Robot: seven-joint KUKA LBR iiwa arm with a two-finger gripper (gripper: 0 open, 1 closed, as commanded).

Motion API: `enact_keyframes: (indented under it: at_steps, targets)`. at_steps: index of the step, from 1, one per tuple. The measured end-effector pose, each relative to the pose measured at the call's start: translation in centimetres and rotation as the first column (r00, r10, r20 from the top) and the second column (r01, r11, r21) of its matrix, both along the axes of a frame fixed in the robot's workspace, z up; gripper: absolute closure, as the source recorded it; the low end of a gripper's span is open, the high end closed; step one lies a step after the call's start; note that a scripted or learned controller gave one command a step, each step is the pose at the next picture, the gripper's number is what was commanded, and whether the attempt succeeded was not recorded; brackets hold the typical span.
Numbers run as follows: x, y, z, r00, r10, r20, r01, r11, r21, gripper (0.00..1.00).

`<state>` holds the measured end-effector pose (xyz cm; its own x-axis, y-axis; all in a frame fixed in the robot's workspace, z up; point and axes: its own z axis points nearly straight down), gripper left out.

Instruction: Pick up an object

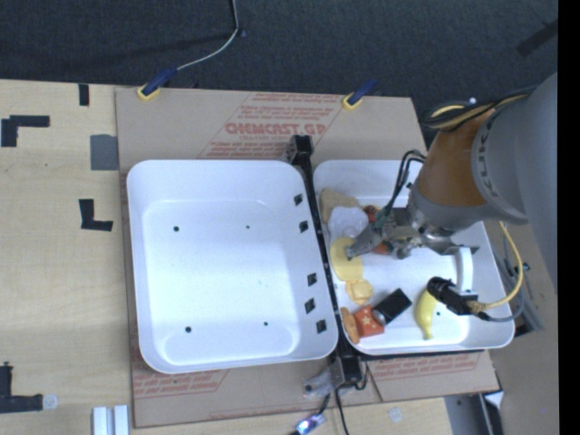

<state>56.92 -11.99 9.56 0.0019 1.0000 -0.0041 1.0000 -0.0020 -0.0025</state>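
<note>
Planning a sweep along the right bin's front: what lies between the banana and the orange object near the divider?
In the camera view, a black block lies between the banana and the orange object, close beside the orange one.

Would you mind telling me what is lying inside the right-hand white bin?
The right-hand white bin holds a yellow banana, a small black block, an orange-red item and pale yellow pieces. The gripper and grey arm cover whatever lies beneath them.
</note>
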Motion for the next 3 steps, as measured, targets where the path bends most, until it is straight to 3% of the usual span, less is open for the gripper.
enact_keyframes:
  at_steps: [1, 2, 3]
  targets:
    - [-0.1, 0.3, 1.3, 1.0, 0.002, -0.002, -0.002, 1.0, 0.005, 1.0]
    - [0.7, 7.6, 22.7, 1.0, 0.011, 0.02, -0.011, 1.0, 0.005, 1.0]
    - [5.0, 7.5, 35.7, 1.0, 0.005, 0.019, -0.005, 1.0, 0.002, 1.0]
